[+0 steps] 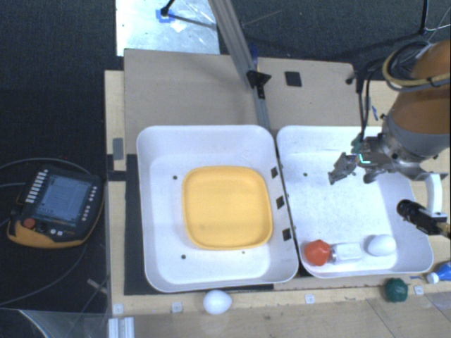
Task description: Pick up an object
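A yellow plate (227,207) fills the left bin (158,259), while in the right bin (331,210) an orange ball (317,252), a small white block (347,251) and a white egg-shaped object (381,245) line the near wall, the row running left to right. The gripper (343,169) hovers above open floor, its fingers apart and holding nothing; the pieces lie toward the near edge from it, the block's long axis along the wall

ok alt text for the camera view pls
A robot arm's gripper hovers over the right white bin, which holds a red ball and a white egg near its front edge. The left bin holds a yellow plate.
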{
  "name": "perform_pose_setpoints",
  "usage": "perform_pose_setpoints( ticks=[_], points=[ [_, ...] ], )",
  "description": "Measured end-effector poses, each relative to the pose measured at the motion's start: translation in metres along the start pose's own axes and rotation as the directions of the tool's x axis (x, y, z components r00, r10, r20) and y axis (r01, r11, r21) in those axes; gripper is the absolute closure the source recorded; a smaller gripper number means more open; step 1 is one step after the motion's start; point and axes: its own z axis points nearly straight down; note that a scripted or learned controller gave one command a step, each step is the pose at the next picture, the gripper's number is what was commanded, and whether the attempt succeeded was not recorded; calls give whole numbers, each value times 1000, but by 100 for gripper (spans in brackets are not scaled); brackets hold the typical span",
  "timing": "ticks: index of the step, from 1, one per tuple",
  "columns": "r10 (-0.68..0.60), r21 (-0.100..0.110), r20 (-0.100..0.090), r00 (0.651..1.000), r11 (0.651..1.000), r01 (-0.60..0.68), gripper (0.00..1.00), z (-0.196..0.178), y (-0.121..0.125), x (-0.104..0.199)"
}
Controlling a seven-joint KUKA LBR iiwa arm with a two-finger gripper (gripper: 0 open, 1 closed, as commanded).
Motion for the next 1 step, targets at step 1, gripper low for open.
perform_pose_setpoints(
  ticks=[1],
  points=[
    [0, 0, 0, 1000, 1000, 0, 0, 0, 0, 0]
  ],
)
